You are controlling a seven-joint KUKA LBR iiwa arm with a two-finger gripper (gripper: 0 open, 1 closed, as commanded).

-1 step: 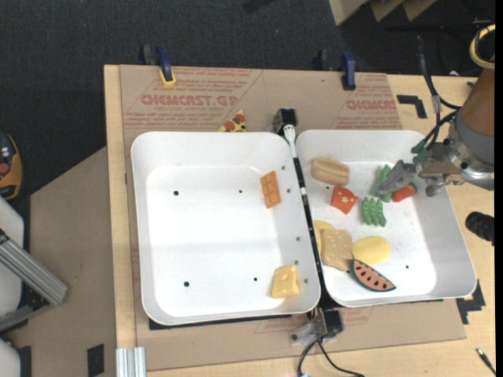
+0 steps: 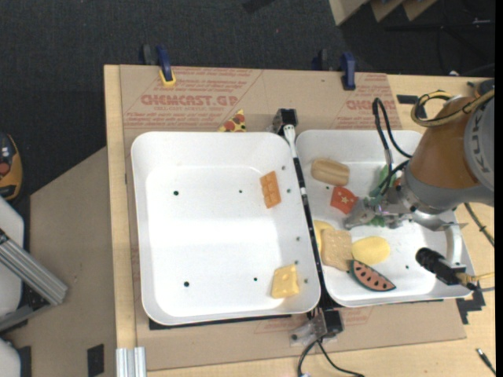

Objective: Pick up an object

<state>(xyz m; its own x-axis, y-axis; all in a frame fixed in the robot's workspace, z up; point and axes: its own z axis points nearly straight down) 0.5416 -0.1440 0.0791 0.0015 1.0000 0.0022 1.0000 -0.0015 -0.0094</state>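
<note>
Right bin (image 2: 409, 290): pincer (image 2: 376, 214) amid crowded toy foods (image 2: 354, 250).

Right bin: tan bread roll (image 2: 329, 170) near the top, red piece with a yellow mark (image 2: 343, 199) just below; pale cracker-like slab (image 2: 335, 247) touching a yellow lemon-like lump (image 2: 370, 250); watermelon slice (image 2: 371, 276) at the front. Left bin: orange waffle-like bar (image 2: 270, 188) tilted by the right wall; yellow wedge (image 2: 286, 281) in the front right corner

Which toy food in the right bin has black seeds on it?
The red watermelon slice at the right bin's front edge; it alone has dark seeds.
</note>
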